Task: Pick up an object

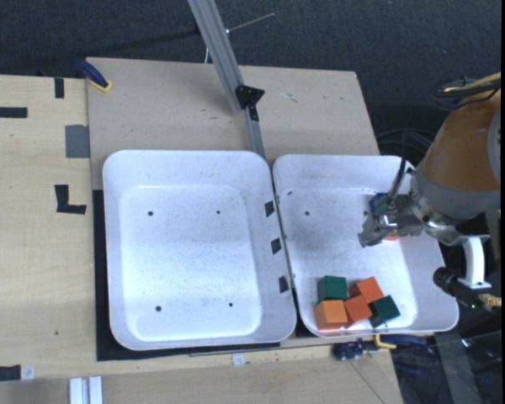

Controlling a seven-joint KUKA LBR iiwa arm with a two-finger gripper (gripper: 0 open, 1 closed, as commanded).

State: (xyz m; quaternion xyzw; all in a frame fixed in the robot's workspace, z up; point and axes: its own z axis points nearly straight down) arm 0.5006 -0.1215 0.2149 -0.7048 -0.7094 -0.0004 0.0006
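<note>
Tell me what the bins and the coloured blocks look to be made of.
Bins: likely moulded plastic, white, faintly glossy; rounded corners and thin rims suggest it.
Blocks, orange and green: matte, sharp-edged cubes, possibly foam or painted wood; the view cannot settle which.

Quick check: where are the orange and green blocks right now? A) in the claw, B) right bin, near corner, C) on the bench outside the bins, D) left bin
B: the blocks sit clustered in the right bin's near corner, apart from the claw.

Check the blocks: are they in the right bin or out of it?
In. The green and orange blocks sit clustered inside the right bin, at its near edge.
</note>
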